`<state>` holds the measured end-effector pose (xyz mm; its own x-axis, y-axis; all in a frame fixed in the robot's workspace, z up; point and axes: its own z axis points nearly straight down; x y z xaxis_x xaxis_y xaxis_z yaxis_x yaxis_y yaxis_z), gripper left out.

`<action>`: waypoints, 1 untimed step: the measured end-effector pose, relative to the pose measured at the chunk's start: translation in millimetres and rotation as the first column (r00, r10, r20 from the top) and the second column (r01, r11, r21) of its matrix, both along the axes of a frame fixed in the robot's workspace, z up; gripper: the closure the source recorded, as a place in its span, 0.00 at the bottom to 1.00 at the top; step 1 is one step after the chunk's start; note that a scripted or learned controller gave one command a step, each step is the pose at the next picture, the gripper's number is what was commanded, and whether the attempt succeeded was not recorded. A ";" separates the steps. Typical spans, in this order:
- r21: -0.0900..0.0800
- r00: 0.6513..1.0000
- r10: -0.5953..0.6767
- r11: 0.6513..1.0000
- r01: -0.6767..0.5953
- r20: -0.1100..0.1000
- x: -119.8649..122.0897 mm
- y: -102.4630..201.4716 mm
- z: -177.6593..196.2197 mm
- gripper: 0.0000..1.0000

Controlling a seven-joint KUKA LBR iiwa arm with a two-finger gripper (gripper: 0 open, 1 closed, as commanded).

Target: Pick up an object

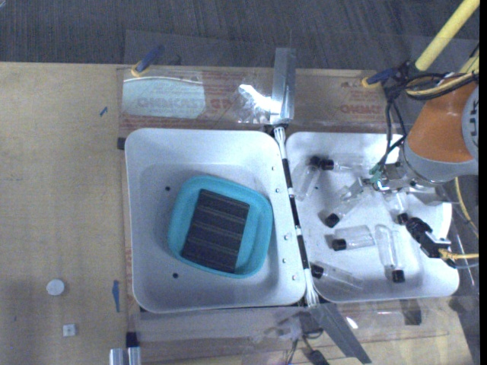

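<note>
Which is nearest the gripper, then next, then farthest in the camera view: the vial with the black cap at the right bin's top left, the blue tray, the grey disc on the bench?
From the gripper:
1. Vial, right bin, just left of it.
2. Blue tray, middle of left bin.
3. Grey disc, bench, far left.

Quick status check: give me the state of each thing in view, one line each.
left bin: holds a blue tray, lying flat.
blue tray: upright, carrying a dark ribbed block.
right bin: holds several clear vials, scattered.
clear vials: lying on their sides, black caps on.
arm: over the right bin's far right part.
</note>
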<state>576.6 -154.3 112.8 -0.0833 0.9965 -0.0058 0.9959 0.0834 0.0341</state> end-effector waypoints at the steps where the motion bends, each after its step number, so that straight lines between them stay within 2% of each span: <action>1: 0.002 0.998 -0.051 0.999 0.051 -0.035 73.6 -5.2 -20.3 0.00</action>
<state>650.3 -159.4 92.5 -0.0324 0.9995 -0.0006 0.9995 0.0324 -0.0001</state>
